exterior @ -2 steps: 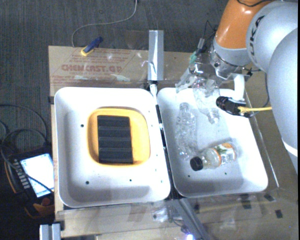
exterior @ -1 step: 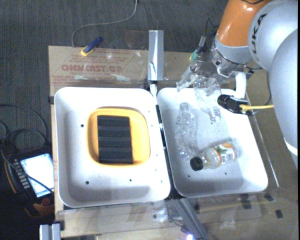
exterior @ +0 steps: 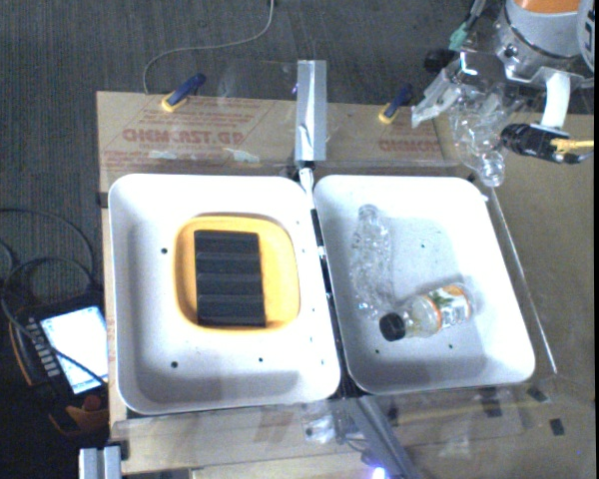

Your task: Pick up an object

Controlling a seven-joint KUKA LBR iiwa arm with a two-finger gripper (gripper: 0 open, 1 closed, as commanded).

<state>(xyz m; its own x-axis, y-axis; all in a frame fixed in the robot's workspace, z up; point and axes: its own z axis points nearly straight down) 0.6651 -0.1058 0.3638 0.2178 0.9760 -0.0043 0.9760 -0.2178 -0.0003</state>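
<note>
Bottle [exterior: 426, 313] lies near in the right bin [exterior: 499, 257], untouched; we judge the gripper [exterior: 476, 133], raised beyond the far rim pinching a clear crumpled bottle [exterior: 479, 140], mid-lift.

Grey arm [exterior: 549, 13] with orange band, pale metallic gripper [exterior: 469, 108], black-and-yellow fitting, thin cables trailing alongside.

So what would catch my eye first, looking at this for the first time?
Probably the yellow tray with a black ridged insert, bright in the middle of the left bin. Next, the small bottle with a black cap lying on its side in the right bin, beside a crumpled clear plastic bottle. The gripper hangs above the right bin's far corner with something clear at it.
</note>
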